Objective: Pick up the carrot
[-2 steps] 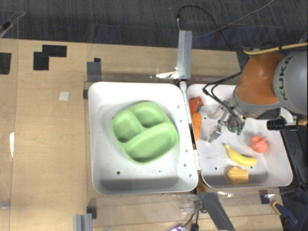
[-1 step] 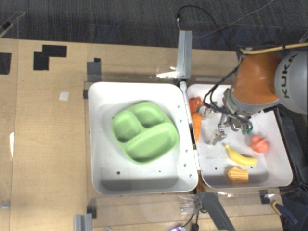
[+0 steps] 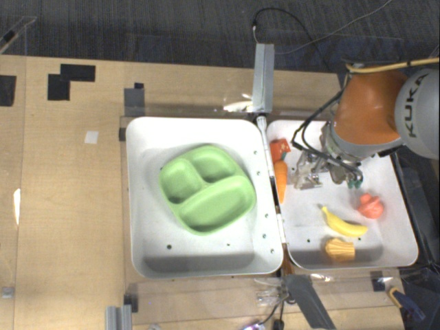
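The carrot is a slim orange piece lying lengthwise against the left wall of the right bin. A small red item lies just beyond its far end. My gripper hangs low over the right bin's far left part, just to the right of the carrot and apart from it. Nothing is visibly held in it. The grey arm with its orange band comes in from the right above it.
A yellow banana, a red-pink fruit and an orange-yellow item lie in the right bin's near half. The left bin holds a green divided plate. The wall between the bins runs right beside the carrot.
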`<state>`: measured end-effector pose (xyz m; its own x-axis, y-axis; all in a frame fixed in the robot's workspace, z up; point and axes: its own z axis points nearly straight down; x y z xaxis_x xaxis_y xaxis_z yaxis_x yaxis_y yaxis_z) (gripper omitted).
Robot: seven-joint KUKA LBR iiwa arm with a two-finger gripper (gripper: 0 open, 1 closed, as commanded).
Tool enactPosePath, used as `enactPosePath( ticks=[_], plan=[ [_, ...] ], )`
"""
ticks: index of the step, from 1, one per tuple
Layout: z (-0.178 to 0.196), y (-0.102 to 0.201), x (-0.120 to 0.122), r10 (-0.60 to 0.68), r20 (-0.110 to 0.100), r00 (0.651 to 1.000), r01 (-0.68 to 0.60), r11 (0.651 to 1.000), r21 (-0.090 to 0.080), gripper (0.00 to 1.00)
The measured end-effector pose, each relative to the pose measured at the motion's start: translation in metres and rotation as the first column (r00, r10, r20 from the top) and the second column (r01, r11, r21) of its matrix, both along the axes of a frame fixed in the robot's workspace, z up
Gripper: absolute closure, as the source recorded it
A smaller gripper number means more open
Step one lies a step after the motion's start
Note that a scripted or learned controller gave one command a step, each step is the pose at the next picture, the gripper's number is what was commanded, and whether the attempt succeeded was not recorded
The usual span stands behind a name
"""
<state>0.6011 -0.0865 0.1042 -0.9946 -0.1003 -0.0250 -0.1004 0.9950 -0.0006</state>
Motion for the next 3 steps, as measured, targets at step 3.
enactPosePath(
  ticks=[3],
  plan=[
    [0.17, -0.108, -0.012, 0.577, -0.016, 0.816, -0.577, 0.816, -0.009, 1.0]
  ],
)
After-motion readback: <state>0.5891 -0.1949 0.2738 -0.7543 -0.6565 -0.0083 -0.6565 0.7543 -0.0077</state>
